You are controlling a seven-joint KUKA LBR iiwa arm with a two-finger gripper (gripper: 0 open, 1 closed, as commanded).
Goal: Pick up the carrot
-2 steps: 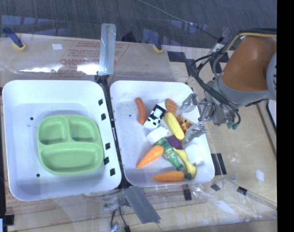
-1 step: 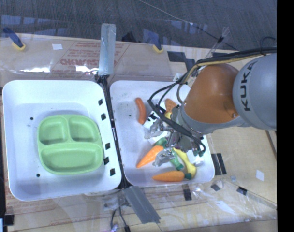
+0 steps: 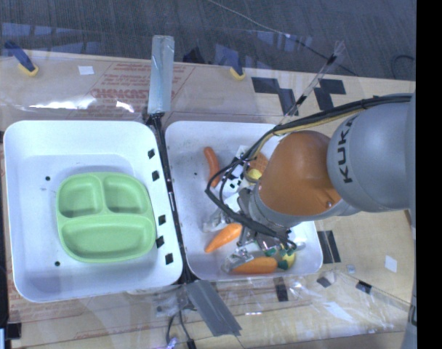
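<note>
Three orange carrot-like pieces lie in the right bin (image 3: 183,195). A thin one (image 3: 211,163) lies near the bin's back left. A short carrot (image 3: 223,237) rests at the front left. A longer carrot (image 3: 255,266) lies along the front wall. My gripper (image 3: 254,251) reaches down under the orange wrist band, just above the longer carrot and right of the short one. The wrist hides most of it.
The left bin (image 3: 25,195) holds a green divided plate (image 3: 105,217). A small green and yellow item (image 3: 286,254) sits beside the longer carrot. Black cables (image 3: 219,195) loop from the wrist over the right bin's middle. The arm covers the bin's right half.
</note>
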